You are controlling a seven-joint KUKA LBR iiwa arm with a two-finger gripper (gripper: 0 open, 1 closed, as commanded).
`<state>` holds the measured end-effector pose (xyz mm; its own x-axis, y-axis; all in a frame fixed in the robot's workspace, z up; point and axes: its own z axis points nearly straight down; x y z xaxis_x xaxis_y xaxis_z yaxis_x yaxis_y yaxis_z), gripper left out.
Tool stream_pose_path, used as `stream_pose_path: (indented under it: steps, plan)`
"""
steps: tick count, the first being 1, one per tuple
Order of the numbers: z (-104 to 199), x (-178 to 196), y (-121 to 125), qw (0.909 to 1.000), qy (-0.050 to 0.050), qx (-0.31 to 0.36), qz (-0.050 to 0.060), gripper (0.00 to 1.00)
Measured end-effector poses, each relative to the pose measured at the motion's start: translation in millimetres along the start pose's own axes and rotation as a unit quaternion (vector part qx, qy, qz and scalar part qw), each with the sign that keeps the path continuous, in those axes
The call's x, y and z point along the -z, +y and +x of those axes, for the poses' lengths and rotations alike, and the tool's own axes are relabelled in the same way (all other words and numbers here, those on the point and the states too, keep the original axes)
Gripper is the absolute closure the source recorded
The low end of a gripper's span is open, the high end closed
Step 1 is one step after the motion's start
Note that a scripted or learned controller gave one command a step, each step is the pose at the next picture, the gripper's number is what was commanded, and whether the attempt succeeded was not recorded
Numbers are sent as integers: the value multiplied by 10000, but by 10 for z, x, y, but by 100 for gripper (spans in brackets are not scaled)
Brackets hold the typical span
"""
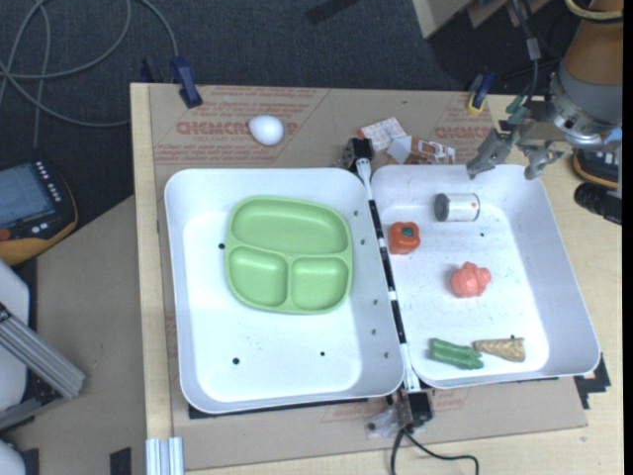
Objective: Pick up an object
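Observation:
The right bin (pixel 554 255) holds a small silver can (pixel 457 207) on its side near the back, a red-orange pepper toy (pixel 404 237) by the left wall, a pink-red lumpy fruit (pixel 470 279) in the middle, and a green bean pod (pixel 455 354) beside a tan pizza-like wedge (pixel 500 348) at the front. My gripper (pixel 510 159) hangs over the bin's back rim, up and right of the can, its two fingers spread open with nothing between them.
The left bin (pixel 193 295) carries a green three-compartment plate (pixel 289 253). Behind the bins, on the cardboard, lie a white egg (pixel 265 129) and some small wrappers (pixel 401 142). Blue clamps (pixel 184 79) grip the board's back edge.

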<state>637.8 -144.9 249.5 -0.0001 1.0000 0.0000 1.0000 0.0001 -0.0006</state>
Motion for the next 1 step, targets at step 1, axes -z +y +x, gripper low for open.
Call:
stream_pose_path:
  steps: [1]
  plan:
    - [-200, -1073, -633, 10000, 0, -6, 4, 0]
